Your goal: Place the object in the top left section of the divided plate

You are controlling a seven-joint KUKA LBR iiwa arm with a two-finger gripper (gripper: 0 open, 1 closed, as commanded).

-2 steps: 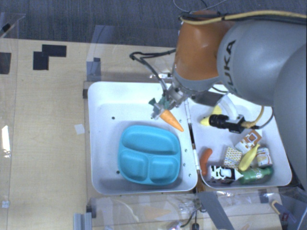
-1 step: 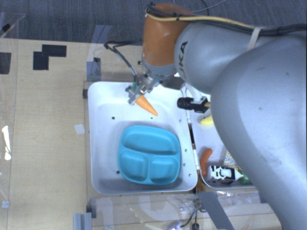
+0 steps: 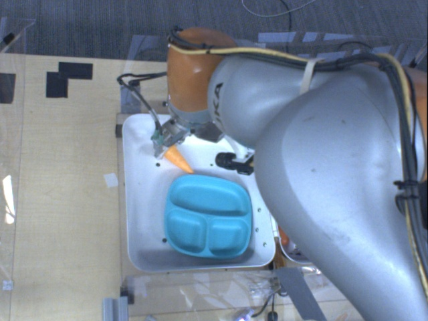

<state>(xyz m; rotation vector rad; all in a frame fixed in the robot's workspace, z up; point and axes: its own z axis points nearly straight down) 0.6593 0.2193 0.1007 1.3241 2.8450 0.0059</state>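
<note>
Orange tapered object [image 3: 178,160] lying just beside blue divided plate [image 3: 208,216]

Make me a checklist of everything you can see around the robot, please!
Surface: white bin on a pale wooden bench.
Job's things: orange cone lies in the bin, just off the top left of the blue plate; not yet on it.
Clutter: nothing seen.
Gripper: gripper low in the bin's top left corner, next to the cone.
Cables: yellow cable runs along the arm; thin wire on the floor.
Surroundings: grey carpet; black marks on the bench.
</note>
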